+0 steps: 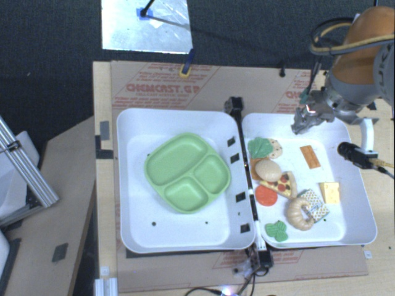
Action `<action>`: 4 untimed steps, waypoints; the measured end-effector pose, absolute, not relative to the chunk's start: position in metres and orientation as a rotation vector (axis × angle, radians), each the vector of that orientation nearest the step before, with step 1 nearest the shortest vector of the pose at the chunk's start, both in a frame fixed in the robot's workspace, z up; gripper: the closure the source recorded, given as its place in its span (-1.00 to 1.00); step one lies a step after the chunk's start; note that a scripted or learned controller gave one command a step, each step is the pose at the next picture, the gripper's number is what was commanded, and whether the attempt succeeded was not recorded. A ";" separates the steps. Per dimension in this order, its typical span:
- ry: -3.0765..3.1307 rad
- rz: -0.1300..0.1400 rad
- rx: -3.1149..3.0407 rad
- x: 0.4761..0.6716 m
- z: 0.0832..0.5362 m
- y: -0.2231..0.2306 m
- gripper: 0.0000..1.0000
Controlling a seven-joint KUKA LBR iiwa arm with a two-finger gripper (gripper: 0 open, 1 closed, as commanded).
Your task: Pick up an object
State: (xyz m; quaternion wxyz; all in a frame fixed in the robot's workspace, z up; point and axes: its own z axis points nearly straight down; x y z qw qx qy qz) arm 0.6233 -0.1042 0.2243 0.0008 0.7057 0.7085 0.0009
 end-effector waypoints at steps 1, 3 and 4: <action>2.226 0.005 2.214 0.650 0.233 -0.054 1.00; 2.227 0.002 2.213 0.657 0.216 -0.021 1.00; 2.223 0.002 2.218 0.651 0.225 -0.025 1.00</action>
